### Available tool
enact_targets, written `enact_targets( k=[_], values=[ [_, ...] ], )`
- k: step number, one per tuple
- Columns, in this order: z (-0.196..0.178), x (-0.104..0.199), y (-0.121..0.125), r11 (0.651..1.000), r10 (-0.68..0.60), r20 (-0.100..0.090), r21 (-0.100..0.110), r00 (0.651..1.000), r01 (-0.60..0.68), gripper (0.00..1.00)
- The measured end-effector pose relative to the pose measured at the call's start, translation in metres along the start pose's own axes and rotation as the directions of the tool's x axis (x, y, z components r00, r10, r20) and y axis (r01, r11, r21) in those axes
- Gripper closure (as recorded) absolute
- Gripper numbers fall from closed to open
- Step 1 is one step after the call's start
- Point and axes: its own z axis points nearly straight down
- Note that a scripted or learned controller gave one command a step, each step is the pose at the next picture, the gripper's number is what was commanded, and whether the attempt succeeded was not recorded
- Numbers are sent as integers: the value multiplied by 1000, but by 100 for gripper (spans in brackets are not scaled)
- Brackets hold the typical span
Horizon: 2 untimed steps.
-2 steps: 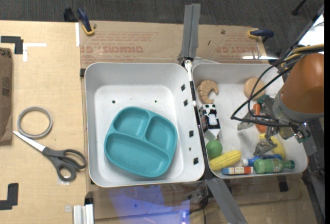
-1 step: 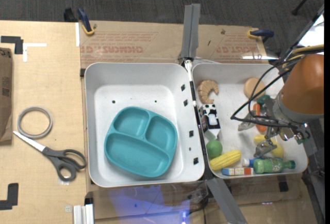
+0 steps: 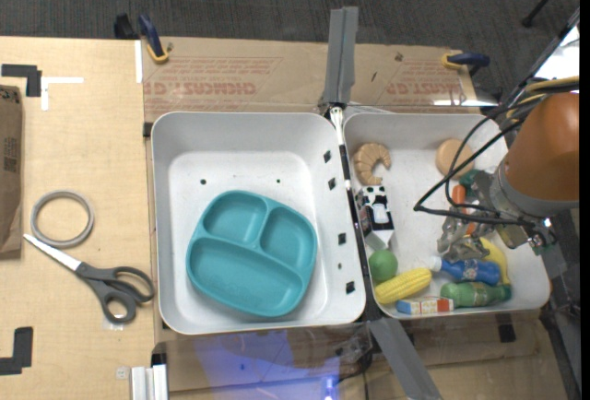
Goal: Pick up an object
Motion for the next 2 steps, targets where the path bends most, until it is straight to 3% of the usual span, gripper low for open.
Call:
enact_targets(
  k=[1, 2],
  values=[
    [0, 0, 0, 1000, -1, 1, 0, 1000, 1, 0],
    [13, 3, -17, 998, 59, -10, -6, 998, -59, 0]
  ],
)
